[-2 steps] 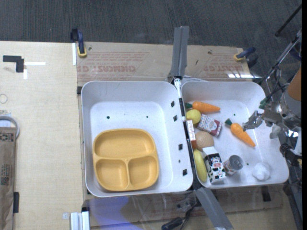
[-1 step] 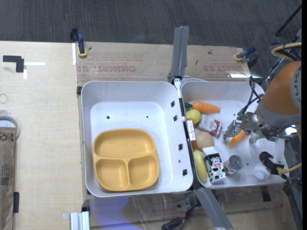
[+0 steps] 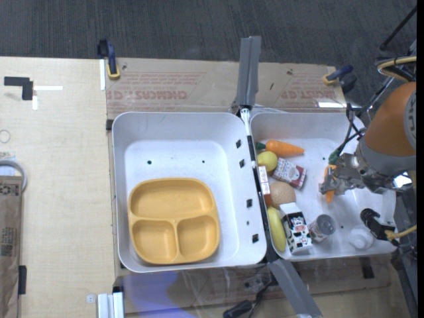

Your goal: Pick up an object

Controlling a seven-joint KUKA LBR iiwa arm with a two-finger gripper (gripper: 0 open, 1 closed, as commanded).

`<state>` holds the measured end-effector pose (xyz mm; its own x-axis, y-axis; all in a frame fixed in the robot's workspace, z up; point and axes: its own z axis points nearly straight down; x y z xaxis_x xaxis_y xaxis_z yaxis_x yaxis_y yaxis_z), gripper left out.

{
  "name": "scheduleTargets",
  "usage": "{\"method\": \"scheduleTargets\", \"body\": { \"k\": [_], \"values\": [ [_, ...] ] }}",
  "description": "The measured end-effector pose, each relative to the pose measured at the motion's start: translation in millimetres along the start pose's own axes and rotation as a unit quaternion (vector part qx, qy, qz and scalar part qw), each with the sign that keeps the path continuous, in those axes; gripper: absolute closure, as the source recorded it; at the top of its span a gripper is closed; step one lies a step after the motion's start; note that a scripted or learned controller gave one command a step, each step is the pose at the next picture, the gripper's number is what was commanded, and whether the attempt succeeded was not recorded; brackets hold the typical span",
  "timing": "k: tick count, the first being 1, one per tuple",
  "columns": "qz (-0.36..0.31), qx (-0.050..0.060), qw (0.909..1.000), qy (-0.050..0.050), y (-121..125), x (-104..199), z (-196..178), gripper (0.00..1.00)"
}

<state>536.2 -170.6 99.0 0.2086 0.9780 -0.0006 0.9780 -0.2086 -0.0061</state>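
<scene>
The jaws (image 3: 329, 189) hang low inside the right bin (image 3: 311, 130), at the end of the grey arm with its orange band (image 3: 392, 119); they look dark and small from up here, and I cannot tell how wide they stand or whether anything sits between them; a thin orange thing (image 3: 329, 176) shows right at them, touching or just behind, but what it is stays unclear. Just below the jaws lies a small round can (image 3: 324, 226) with a shiny metal top; it looks hard and smooth, and it may roll if bumped. To the left of the jaws, near but apart, sits a red and white packet (image 3: 289, 173), flat and crinkly; past it is a carrot (image 3: 285, 148), long and pointed. Further left from the jaws, against the bin's wall, are a round yellow fruit (image 3: 266, 160), a brown lumpy potato (image 3: 283, 193), a curved banana (image 3: 275, 229) and a small printed carton (image 3: 296, 228) with square corners; they are crowded there, likely pushed together by the wall. Any of these could be the thing to pick up, and the can looks nearest. Well to the left of the jaws, the left bin (image 3: 132, 132) holds a yellow tray (image 3: 173, 218) with three dips, smooth plastic; both bins rest on the pale wooden tabletop (image 3: 53, 144).
</scene>
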Motion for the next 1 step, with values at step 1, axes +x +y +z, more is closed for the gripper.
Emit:
{"method": "scheduleTargets", "body": {
  "k": [1],
  "values": [
    [0.066,-0.002,0.9978,0.000,13.3,36.8,-98.6,1.00]
  ]
}}
